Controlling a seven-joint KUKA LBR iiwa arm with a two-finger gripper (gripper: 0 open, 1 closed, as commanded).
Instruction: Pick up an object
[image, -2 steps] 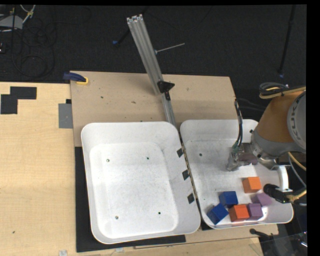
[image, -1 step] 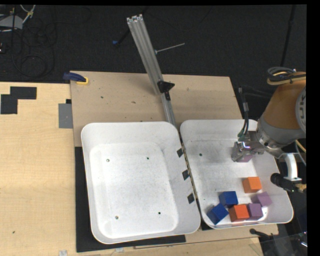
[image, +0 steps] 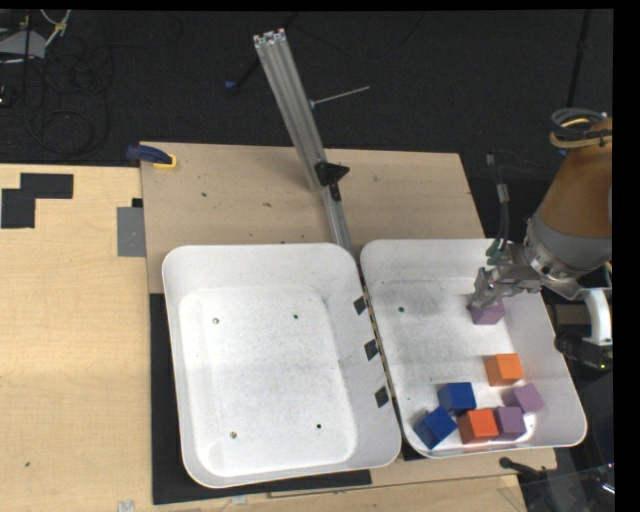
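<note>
Purple block (image: 488, 313) at the gripper (image: 487, 296), upper part of the right bin (image: 420, 290).

We see the matte cube sitting just under the metal fingertips, which appear narrow around its top; we cannot tell whether they grip it. Six more blocks cluster at the bin's near corner: two blue (image: 456, 396), two orange (image: 504, 368), two purple (image: 524, 399). The left bin (image: 200, 270) is smooth speckled white plastic with rounded corners.
</note>
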